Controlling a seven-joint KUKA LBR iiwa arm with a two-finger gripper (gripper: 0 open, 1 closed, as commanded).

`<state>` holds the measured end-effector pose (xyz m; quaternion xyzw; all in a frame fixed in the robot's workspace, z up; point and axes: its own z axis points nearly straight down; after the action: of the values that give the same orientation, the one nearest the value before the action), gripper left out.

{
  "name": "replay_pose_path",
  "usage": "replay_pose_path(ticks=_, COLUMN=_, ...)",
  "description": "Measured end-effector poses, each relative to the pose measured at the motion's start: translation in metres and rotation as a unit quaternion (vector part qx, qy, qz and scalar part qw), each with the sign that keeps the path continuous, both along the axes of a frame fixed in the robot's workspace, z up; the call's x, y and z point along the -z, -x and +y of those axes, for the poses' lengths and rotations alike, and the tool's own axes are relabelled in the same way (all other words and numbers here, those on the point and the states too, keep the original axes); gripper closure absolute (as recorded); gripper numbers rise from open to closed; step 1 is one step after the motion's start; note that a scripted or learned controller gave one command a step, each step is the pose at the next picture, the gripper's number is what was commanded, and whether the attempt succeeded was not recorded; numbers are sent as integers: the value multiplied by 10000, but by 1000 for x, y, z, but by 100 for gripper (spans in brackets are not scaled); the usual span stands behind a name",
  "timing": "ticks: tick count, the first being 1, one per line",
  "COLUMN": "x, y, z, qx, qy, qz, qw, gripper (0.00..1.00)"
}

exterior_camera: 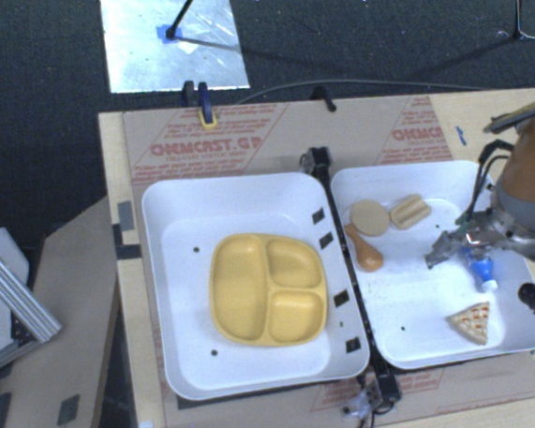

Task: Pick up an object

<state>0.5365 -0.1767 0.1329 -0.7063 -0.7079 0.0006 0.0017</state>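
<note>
In the right bin [422, 349], a pizza slice [472, 321] lies nearest. Beyond it the tool [468, 247] hangs over a blue-white object [481, 271]; its opening cannot be told. Farther left lie a carrot [364, 249], cookie [369, 217] and bread [409, 211].

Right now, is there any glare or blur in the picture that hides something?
Camera view: glare whitens the shiny sheet at the top; the end effector is dark and blurred, its state unclear; the yellow plate and pizza slice stay readable, though soft.
</note>
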Motion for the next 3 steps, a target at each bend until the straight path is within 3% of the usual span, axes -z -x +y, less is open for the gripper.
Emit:
replay_pose_path(ticks=1, x=51, y=-1, z=3, qx=-10, qy=-20, qz=-5, qw=10000, gripper=0)
replay_pose_path(ticks=2, x=38, y=-2, z=1, qx=-9, qy=2, qz=-31, qw=10000, gripper=100)
replay_pose_path(ticks=3, x=-15, y=7, z=2, qx=-4, qy=17, qz=-44, qw=10000, gripper=100)
